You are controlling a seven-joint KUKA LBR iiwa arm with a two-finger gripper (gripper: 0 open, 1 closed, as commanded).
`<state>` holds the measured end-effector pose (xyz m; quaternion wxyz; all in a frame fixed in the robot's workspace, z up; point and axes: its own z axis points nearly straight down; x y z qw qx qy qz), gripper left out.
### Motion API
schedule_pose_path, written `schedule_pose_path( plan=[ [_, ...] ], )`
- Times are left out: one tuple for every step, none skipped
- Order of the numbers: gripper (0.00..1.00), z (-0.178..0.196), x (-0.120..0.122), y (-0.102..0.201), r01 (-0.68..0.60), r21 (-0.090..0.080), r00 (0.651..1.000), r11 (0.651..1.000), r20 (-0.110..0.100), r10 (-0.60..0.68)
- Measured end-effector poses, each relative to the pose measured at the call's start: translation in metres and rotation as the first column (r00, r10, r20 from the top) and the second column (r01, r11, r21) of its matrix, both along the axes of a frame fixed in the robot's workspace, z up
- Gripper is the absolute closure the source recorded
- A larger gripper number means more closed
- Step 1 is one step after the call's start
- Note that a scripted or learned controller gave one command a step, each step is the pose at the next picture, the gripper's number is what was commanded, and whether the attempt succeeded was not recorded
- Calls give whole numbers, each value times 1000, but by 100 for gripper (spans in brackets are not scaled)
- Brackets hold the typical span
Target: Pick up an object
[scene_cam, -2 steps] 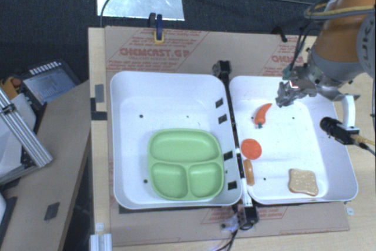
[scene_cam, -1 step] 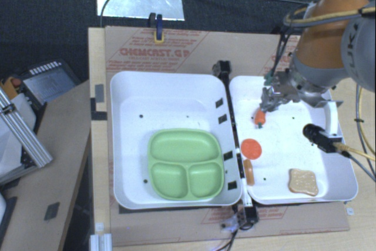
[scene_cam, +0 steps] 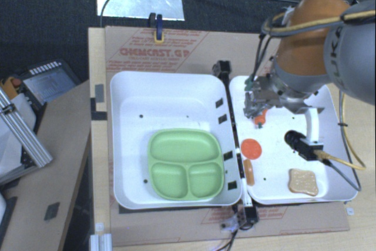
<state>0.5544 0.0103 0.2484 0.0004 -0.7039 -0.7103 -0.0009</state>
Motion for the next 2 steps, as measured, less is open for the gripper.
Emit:
schedule_pose_path(
  plan=[
    [100, -8, -16, 41, 1, 0, 1000, 1000, -1, -1],
    [100, -14, -38, 89, 0, 0, 1000, 1000, -1, 0]
  ],
)
